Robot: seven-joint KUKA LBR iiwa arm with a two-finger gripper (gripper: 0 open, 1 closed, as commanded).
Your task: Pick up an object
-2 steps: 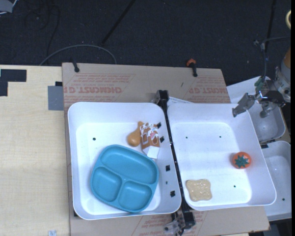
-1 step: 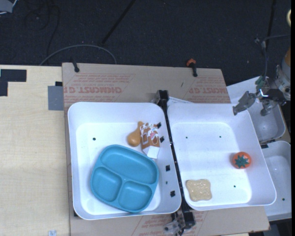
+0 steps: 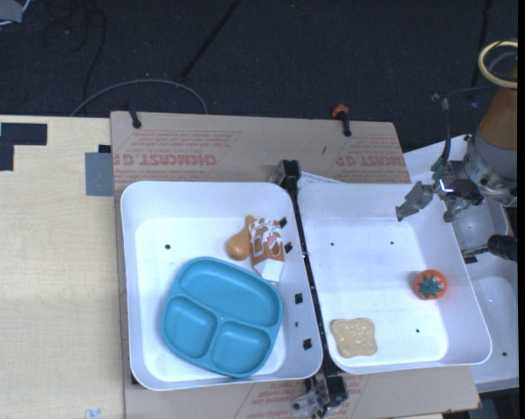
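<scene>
Progress nil: end effector, fingers spread and holding nothing, hovers over the right bin rim, well apart from the tomato and cracker inside.

Left bin: blue divided plate, tan and brown toy beside its upper edge. Right bin: toast slice near front, orange-red round toy at right. Gripper over right bin's upper right rim.
</scene>
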